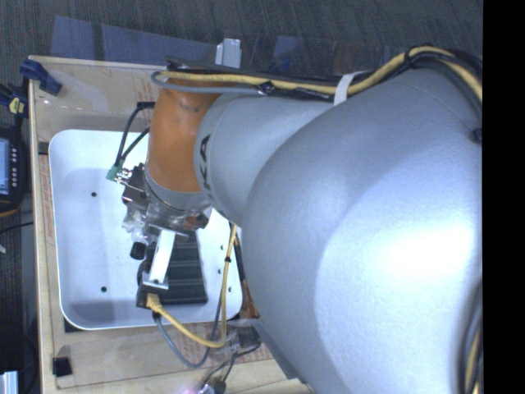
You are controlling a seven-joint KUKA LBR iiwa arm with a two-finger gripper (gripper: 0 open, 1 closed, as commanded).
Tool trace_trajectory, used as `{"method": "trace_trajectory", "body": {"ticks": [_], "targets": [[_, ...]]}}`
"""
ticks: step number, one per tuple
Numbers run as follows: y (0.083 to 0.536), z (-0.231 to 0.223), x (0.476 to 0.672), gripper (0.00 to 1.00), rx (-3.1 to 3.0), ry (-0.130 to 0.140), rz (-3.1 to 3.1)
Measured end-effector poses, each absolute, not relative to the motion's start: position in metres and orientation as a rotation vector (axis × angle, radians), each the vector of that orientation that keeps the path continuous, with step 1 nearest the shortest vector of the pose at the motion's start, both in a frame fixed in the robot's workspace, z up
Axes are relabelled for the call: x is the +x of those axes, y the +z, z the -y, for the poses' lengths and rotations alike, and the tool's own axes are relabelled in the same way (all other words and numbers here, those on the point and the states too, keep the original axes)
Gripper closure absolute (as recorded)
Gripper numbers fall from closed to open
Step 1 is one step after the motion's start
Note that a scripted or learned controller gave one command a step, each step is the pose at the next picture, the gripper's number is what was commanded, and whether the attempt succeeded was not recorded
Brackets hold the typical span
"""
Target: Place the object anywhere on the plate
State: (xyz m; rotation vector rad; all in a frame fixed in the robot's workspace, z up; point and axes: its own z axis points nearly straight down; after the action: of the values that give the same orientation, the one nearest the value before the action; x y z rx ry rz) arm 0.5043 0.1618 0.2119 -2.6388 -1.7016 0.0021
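Observation:
My gripper [138,220] hangs low over the right half of the left white bin [74,220], pointing down toward its floor. The orange band [176,150] sits just above the wrist. The grey arm [353,220] is very close to the camera and covers the right side of the bench, hiding whatever lies beneath it. Two tiny dark specks [93,194] [104,289] mark the bin floor to the left of the gripper.
The bin rests on a wooden bench [107,351] with a raised frame. A blue clamp [37,76] sits at the far left corner, and a black device [10,167] stands off the left edge. A yellow cable [193,335] loops down near the bin's front rim.

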Motion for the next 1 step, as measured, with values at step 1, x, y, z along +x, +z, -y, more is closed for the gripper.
{"method": "trace_trajectory", "body": {"ticks": [1], "targets": [[0.2212,-0.1859,0.5473,1.0,-2.599,0.006,1.759]]}}
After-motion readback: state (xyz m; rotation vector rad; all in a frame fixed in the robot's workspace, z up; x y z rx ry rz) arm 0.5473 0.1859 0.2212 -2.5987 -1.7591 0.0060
